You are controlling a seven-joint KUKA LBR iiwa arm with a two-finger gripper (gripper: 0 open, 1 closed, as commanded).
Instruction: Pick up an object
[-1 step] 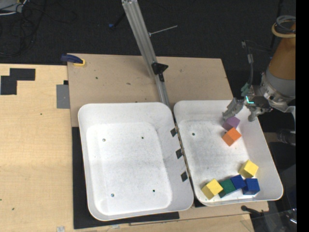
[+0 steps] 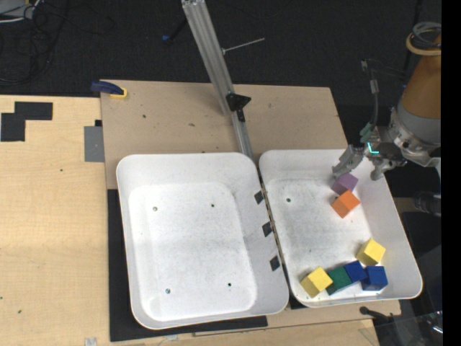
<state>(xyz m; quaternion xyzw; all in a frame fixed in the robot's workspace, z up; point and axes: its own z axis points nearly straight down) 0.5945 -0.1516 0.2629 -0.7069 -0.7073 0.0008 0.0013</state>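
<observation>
Over on the right side of the bench (image 2: 216,121) sit two shallow white bins, side by side and touching along their inner edges. Six small blocks lie in the right bin (image 2: 302,222): one purple, one orange, two yellow, one green and, as far as I can make out, two blue ones pressed so close together that they may count as a single piece. The purple block (image 2: 346,182) rests toward the far right of that bin, with the orange block (image 2: 346,204) just beside it on the near side, the two touching or nearly so. Down at the near right corner the rest are bunched up: a yellow block (image 2: 372,251) sits a little apart at the far side of the cluster, the blue blocks (image 2: 366,274) lie just near of it, the green block (image 2: 338,278) is touching them on the left, and a second yellow block (image 2: 315,281) leans against the green one at the left end. The left bin (image 2: 187,244) has only its speckled white floor to show. The arm comes in from the right, and the hand (image 2: 364,161) hangs over the far right rim of the right bin with its two fingers spread apart, gripping nothing; one fingertip (image 2: 344,161) sits just far of the purple block.
</observation>
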